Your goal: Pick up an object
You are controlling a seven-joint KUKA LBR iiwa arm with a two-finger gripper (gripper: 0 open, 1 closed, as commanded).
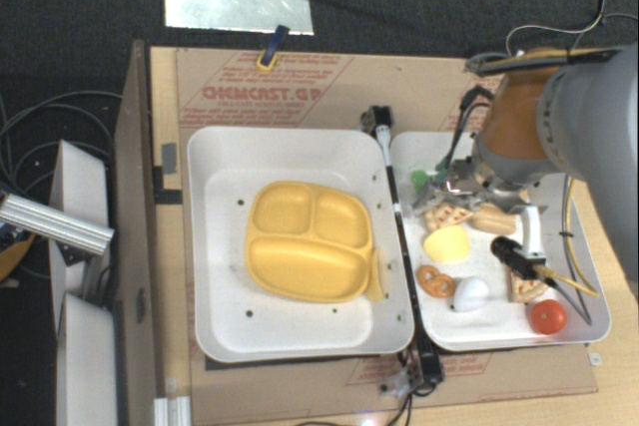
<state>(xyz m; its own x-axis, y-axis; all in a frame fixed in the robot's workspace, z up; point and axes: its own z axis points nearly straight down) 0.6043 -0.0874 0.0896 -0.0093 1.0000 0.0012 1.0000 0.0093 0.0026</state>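
Starting from the left, the left bin (215, 214) carries only a yellow divided plate (305, 244), which lies flat near its middle and is well apart from the claw, so I do not consider it for this pick. The two bins touch along a narrow seam on the worktop (270, 85). All the small things are in the right bin (496, 322). At its far-left corner there is a green piece (419, 178), and the claw (457, 185) hangs low just beside it, toward the right. I cannot tell how wide the claw is open, and I see nothing held in it. Directly on the near side of the claw lies a brown patterned piece (444, 213), and this one I judge to be the nearest candidate; its outline is partly hidden, so I cannot say its long axis. Nearer to the front edge come a yellow round piece (447, 243), a pretzel (435, 280) and a white egg (470, 292), close together. To the right lie a tan piece (492, 220), with its long side across the bin, and a red tomato (547, 316) in the near-right corner. The bin floor is smooth and shallow, so the round things may roll. The room around the claw is small, with neighbours on several sides.
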